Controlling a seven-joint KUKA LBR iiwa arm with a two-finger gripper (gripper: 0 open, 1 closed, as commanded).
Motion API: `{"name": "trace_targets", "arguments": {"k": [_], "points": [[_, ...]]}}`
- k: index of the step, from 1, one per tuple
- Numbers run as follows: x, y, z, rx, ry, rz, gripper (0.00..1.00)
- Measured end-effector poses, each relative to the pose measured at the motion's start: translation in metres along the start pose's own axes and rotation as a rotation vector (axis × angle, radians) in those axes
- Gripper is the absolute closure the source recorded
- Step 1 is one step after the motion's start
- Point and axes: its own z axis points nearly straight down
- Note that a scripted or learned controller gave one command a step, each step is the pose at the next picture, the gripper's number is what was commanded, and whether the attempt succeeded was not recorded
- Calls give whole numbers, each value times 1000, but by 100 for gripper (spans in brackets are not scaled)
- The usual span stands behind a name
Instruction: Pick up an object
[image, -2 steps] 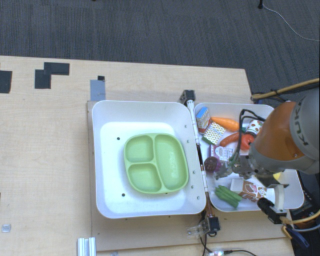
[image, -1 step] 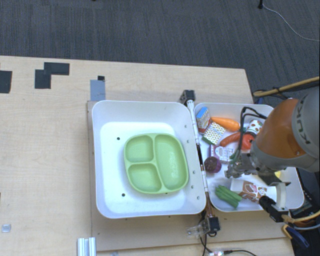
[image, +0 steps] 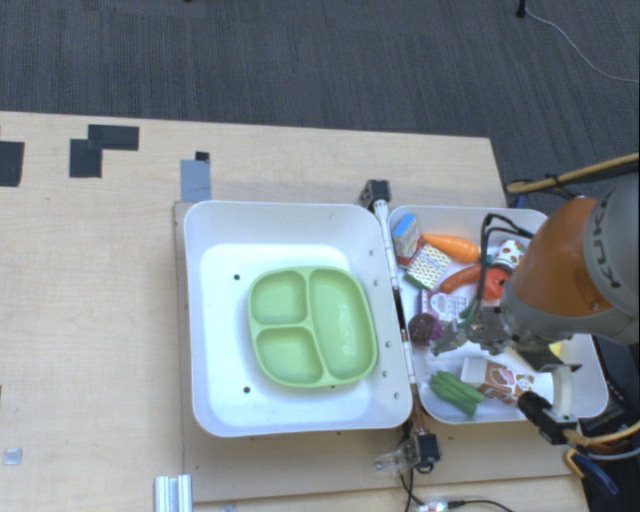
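I operate one arm (image: 575, 265), which enters from the right of the frame and hangs over the right bin (image: 590, 395). Its tool (image: 462, 335) sits low in the centre of that bin, pointing toward the left wall. I cannot tell how the tool is set: its tip is small, dark and blurred against the clutter, and nothing is visibly gripped.

The candidate objects all lie in the right bin. A carrot (image: 452, 245) lies near the top, with a patterned packet (image: 430, 266) just below it and a blue-capped item (image: 405, 237) at the upper left corner. A red item (image: 463, 278) lies just above the tool. A dark purple item (image: 424, 327) sits immediately left of the tool, so I judge it the likeliest target. A green vegetable (image: 457, 392) lies at the lower left, beside a printed packet (image: 505, 380).

The left bin (image: 215, 300) holds a green divided tray (image: 311, 327), centred and flat. I judge it the receiving side, which explains why the loose objects are grouped on the right.

The orange wrist band covers the upper right part of the right bin, so anything beneath it is hidden. The arm is cut off at the right edge of the frame. The surface (image: 90, 330) carries dark markers at the upper left. Cables trail below the bins; their purpose is unclear.
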Motion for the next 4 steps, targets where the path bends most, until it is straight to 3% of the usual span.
{"name": "trace_targets", "arguments": {"k": [1,2,3,4], "points": [[7,-4,22,8,-1,3,0],[8,-1,10,2,-1,1,100],[8,-1,10,2,-1,1,0],[9,0,0,0,0,-2,100]]}}
